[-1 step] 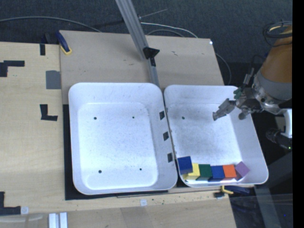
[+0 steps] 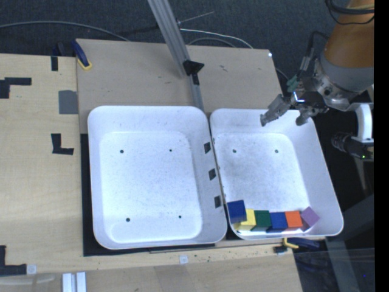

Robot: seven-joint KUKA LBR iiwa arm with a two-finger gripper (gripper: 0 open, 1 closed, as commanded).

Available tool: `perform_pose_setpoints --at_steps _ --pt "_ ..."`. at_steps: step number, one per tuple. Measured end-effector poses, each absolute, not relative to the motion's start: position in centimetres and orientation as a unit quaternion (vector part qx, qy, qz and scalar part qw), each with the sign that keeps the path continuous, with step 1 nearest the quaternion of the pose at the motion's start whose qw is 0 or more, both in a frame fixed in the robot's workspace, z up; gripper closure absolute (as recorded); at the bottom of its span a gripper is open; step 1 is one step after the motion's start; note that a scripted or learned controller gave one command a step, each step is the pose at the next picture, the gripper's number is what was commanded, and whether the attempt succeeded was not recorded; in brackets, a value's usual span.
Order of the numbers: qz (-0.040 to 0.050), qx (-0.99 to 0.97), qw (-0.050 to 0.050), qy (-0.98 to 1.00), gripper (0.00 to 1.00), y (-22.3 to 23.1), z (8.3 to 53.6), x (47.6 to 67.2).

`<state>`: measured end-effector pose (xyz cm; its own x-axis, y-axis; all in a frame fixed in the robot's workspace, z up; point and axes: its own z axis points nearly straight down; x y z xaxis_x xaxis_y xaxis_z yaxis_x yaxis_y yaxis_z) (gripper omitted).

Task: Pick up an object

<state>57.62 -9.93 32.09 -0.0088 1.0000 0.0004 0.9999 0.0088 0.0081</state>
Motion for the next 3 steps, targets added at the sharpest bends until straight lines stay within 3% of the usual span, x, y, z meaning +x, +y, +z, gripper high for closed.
perform_pose_setpoints --at_steps 1,2,3 --pt "-0.0026 0.706 -0.004 0.708 0.00 -6.7 24.5 57.4" --pt "0.0020 0.707 0.004 0.708 0.00 -9.6 36.5 59.3" --pt "-0.0011 0.706 0.000 0.708 1.00 -9.5 37.0 59.2"
